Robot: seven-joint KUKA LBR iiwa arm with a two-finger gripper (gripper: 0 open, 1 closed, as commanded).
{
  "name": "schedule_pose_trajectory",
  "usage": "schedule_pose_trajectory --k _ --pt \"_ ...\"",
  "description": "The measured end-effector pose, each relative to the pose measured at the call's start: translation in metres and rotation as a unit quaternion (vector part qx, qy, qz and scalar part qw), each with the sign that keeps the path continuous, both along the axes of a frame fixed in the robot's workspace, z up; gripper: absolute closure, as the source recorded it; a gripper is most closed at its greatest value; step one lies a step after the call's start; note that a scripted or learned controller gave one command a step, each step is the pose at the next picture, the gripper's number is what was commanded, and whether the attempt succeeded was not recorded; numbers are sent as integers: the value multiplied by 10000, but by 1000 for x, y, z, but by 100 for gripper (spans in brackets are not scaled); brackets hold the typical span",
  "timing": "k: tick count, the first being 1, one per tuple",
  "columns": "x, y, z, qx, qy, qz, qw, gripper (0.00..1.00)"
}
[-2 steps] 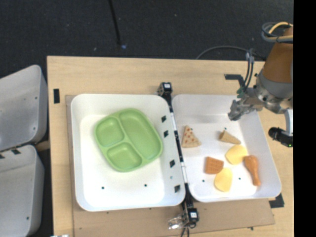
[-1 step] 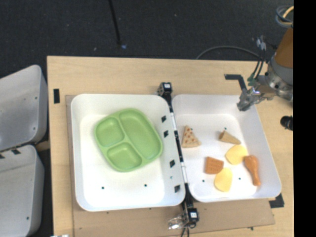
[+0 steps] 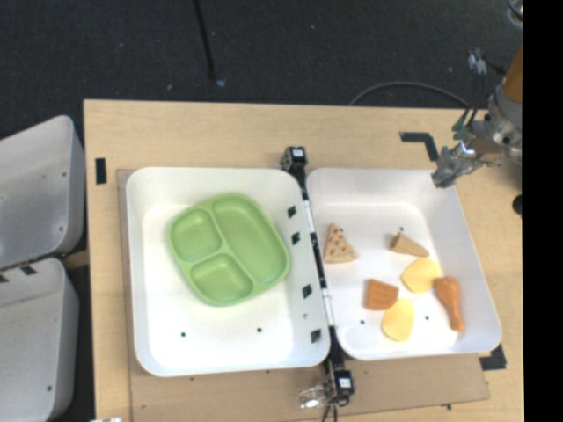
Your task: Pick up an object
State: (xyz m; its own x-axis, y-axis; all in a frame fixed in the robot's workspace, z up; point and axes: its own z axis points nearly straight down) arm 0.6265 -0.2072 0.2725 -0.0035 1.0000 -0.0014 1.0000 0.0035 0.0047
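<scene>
Bench (image 3: 106,139); claw (image 3: 446,170) over right bin (image 3: 475,262) corner, grip state unclear.

Lighting even and bright from overhead; white bins (image 3: 141,323) slightly overexposed, shadows soft. Overall focus soft, grainy; dark floor (image 3: 264,33) underexposed.

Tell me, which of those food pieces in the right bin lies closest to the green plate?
The spotted triangular wedge. It lies alone by the right bin's left wall, nearest the green plate in the other bin. The other pieces cluster farther right.
</scene>
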Motion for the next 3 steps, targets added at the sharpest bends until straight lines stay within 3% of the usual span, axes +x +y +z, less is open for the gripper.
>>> schedule_pose_trajectory --k 3 --pt "20 152 -23 10 29 10 10000 100"
